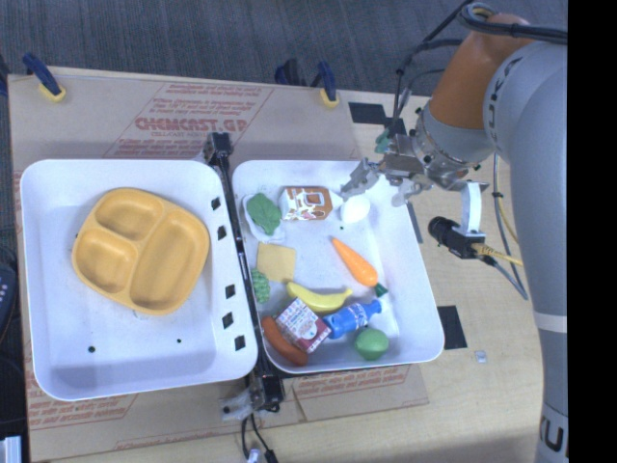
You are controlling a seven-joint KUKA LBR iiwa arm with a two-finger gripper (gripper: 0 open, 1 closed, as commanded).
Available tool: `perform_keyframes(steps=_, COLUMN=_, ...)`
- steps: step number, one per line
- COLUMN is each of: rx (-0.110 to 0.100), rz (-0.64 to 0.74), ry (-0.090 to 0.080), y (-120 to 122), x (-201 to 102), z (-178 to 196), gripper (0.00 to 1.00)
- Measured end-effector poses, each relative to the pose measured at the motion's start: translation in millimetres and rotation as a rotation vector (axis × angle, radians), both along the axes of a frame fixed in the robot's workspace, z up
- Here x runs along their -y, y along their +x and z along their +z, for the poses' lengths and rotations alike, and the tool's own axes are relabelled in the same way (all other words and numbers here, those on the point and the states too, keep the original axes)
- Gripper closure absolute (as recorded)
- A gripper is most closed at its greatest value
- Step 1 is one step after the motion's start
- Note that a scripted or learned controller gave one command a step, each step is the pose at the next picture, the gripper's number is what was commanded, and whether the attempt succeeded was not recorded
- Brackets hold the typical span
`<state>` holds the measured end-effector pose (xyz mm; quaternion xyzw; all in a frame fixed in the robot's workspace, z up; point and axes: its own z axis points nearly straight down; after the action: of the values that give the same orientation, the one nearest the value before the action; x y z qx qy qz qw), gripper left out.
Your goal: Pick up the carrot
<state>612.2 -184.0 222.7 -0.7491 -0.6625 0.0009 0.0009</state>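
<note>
The orange carrot (pixel 354 261) lies at a slant in the right bin (pixel 416 258), right of the middle, its green stub toward the lower right. My gripper (pixel 379 187) hangs over that bin's upper right corner, above and slightly right of the carrot and apart from it. Its two fingers (pixel 359 177) stand spread, open, with nothing held between them. A white egg (pixel 355 208) lies just below the left finger.
The right bin also holds a green vegetable (pixel 262 212), a brown-and-white packet (pixel 307 203), a cheese slice (pixel 276 260), a banana (pixel 318 297), a blue bottle (pixel 352 318), a lime (pixel 372 343) and a red box (pixel 303 324). A yellow divided plate (pixel 142 249) sits in the left bin (pixel 48 355).
</note>
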Motion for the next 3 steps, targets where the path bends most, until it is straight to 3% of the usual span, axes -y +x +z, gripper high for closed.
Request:
perform_keyframes(steps=1, rx=0.002, rz=0.029, ry=-0.001, y=-18, x=-19, z=-132, gripper=0.00)
perform_keyframes(steps=2, rx=-0.001, rz=0.259, ry=0.003, y=-74, x=-6, z=-131, gripper=0.00)
perform_keyframes(steps=3, rx=-0.003, rz=0.263, ry=0.003, y=-74, x=-6, z=-121, gripper=1.00)
